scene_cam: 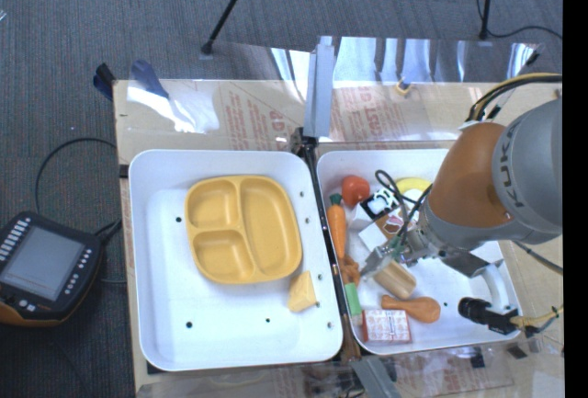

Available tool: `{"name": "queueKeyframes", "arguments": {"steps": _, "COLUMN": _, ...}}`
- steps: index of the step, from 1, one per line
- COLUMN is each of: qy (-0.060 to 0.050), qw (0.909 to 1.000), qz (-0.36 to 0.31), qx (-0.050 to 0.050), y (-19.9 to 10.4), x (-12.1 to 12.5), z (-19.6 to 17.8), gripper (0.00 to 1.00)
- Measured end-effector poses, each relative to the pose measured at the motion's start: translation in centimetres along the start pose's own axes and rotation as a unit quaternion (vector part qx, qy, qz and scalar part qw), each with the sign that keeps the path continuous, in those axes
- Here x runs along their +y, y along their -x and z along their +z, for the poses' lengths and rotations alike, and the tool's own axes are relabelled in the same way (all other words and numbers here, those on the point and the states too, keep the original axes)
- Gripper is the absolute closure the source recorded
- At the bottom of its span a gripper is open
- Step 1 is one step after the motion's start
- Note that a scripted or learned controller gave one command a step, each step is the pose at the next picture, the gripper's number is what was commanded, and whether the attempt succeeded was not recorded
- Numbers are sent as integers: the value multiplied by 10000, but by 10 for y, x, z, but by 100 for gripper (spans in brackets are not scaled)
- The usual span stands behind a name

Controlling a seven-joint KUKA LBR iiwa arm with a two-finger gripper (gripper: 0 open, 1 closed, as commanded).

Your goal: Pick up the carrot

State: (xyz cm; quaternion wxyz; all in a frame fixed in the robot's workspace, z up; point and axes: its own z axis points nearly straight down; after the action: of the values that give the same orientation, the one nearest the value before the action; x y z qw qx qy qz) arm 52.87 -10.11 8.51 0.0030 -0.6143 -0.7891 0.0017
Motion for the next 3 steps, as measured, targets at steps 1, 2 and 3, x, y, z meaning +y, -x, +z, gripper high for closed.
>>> {"name": "queueKeyframes", "arguments": {"steps": 1, "qy": 3, "qw": 9858, "qz": -1682, "qx": 6, "y": 8, "x": -16, "z": -10, "gripper": 0}}
{"name": "queueKeyframes", "arguments": {"steps": 2, "qy": 14, "qw": 9719, "qz": -2355, "qx": -3, "y": 44, "x": 11, "z": 0, "gripper": 0}}
{"name": "queueKeyframes", "arguments": {"steps": 3, "qy": 5, "qw": 9727, "qz": -2322, "qx": 16, "y": 45, "x": 10, "z": -8, "gripper": 100}}
